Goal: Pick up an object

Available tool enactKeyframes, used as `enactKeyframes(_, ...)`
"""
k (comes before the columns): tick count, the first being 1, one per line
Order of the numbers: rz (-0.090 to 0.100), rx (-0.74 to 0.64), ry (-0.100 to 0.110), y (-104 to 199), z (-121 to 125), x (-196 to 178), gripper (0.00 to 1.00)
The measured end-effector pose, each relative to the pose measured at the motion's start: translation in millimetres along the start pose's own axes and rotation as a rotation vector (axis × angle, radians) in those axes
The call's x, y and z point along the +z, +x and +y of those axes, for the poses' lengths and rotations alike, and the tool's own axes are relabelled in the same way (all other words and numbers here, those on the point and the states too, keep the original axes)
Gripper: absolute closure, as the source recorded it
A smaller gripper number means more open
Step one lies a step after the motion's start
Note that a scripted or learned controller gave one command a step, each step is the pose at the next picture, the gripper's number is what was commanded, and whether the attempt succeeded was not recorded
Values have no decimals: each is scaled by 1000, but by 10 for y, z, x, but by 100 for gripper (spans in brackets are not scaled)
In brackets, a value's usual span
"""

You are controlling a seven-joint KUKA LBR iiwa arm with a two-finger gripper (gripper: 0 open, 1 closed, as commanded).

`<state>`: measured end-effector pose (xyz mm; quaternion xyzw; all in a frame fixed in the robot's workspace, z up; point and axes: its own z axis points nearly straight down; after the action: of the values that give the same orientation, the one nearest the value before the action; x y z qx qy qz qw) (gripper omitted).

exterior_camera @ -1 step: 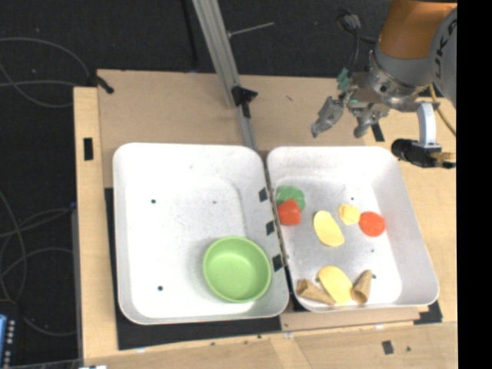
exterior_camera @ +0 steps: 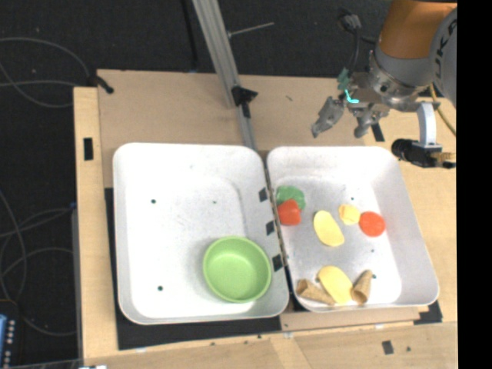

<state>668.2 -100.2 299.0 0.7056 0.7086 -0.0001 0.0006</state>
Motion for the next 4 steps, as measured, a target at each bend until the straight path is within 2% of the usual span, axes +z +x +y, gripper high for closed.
enactKeyframes(3, -2, 7, 6, -44, -129, 1703, 0)
enactKeyframes(4, 1, 11, -3, -45, -104, 1547, 100)
